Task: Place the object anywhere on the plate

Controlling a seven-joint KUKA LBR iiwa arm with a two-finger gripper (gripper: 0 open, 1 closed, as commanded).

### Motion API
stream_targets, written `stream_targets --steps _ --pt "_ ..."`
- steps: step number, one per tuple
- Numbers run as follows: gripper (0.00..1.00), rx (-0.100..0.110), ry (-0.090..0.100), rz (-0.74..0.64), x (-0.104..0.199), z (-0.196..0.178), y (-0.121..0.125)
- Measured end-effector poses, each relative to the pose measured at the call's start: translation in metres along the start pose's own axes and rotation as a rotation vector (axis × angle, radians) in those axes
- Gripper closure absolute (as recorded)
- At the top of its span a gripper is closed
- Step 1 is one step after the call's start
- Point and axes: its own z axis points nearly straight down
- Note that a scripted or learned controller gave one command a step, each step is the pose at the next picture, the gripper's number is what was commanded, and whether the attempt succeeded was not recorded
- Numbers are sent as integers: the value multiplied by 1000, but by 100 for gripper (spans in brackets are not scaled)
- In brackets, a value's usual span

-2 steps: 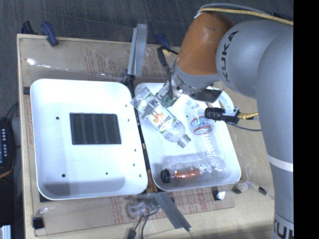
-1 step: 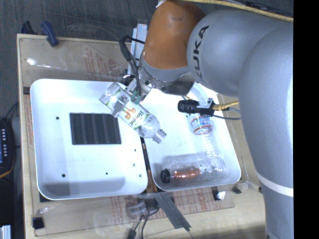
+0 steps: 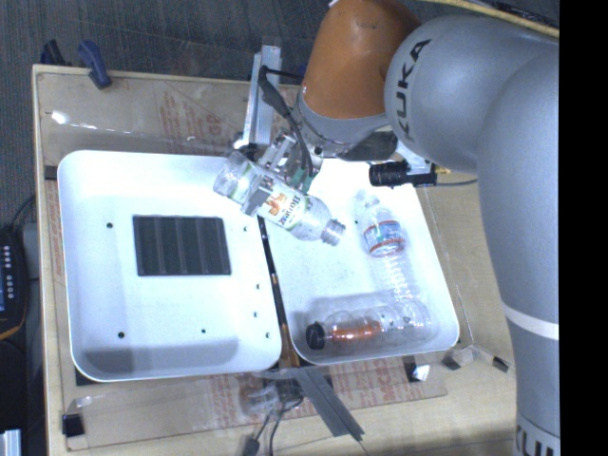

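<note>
The gripper (image 3: 275, 171) is clamped on a clear plastic bottle with an orange-and-white label (image 3: 282, 202), held tilted above the divide between the two bins. The dark ribbed plate (image 3: 181, 245) lies flat in the left bin (image 3: 85, 188), well apart from the bottle. To complete the step, carry the bottle left until it is over the plate, lower it close, then release. The label text is too small to read. "KUKA" is legible on the arm (image 3: 415, 84).
</note>
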Motion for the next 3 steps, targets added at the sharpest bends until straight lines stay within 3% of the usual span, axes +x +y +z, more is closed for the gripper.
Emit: stream_targets --steps 1,2,3 --pt "100 0 3 -439 46 3 33" --pt "0 0 2 -439 46 3 33" --pt "0 -2 -5 -453 94 -80 56"
